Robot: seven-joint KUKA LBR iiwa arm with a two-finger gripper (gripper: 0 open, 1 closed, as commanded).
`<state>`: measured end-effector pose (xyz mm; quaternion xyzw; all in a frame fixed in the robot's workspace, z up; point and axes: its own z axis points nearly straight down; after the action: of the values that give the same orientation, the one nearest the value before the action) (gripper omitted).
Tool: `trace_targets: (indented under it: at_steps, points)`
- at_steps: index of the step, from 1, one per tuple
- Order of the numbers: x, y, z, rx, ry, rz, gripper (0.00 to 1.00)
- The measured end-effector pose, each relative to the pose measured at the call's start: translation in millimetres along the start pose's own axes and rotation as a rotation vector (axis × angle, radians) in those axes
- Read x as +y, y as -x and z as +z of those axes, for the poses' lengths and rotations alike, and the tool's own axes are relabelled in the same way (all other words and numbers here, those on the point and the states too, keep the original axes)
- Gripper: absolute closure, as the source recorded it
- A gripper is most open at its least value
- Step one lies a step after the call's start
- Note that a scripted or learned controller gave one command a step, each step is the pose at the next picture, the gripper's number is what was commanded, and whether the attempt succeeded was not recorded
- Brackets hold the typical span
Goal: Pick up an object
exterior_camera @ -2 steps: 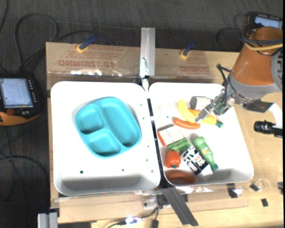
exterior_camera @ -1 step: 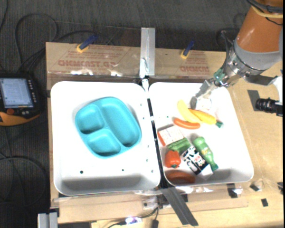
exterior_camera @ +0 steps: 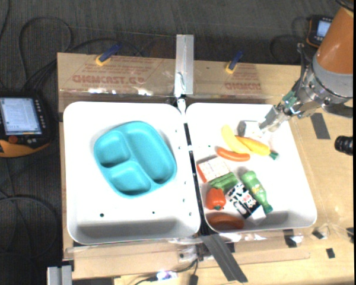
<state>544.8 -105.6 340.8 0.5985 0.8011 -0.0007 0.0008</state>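
Hovering near the right bin far rim, the tool has an unreadable grip; toys crowd below.

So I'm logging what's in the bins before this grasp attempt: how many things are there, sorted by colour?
Turquoise: 1, the divided tray in the left bin
Yellow: 2, banana and yellow carrot-shaped toy
Orange or red: 3, orange carrot, tomato, red piece
Green: 2, bottle, green piece
White: 2, cards
Total: 10

toys crowd right bin
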Motion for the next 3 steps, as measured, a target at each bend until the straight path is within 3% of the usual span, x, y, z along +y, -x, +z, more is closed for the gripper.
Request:
trace_targets:
  at_steps: [1,2,3]
  points:
    - [-63,28,-5,-0.001,-0.001,0.058,1.00]
    - [-73,34,3,-0.001,-0.001,-0.014,1.00]
    - [-69,19,2,0.000,-0.001,-0.071,1.00]
